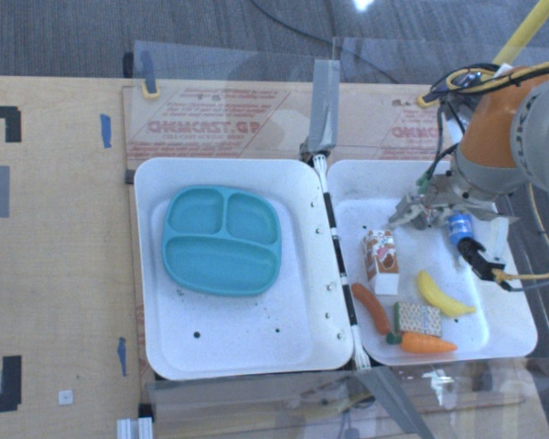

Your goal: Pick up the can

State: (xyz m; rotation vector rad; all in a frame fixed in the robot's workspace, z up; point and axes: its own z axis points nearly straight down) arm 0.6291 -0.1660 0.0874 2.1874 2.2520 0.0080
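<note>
Camera view, left to right: a blue divided plate (222, 241) sits in the left bin (156, 337); in the right bin (522, 332), my end effector (427, 210) hovers just beside the blue can (459, 227). The can lies ungrasped; I cannot tell my end effector's opening, so the pick remains undone.

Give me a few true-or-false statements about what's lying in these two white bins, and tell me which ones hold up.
1. The teal divided plate lies in the left bin. True.
2. The banana lies on the plate. False: it is in the right bin.
3. The carrot lies near the right bin's front edge. True.
4. The blue can lies in the left bin. False: it is in the right bin, close under the gripper.
5. The small carton is in the right bin. True.
</note>
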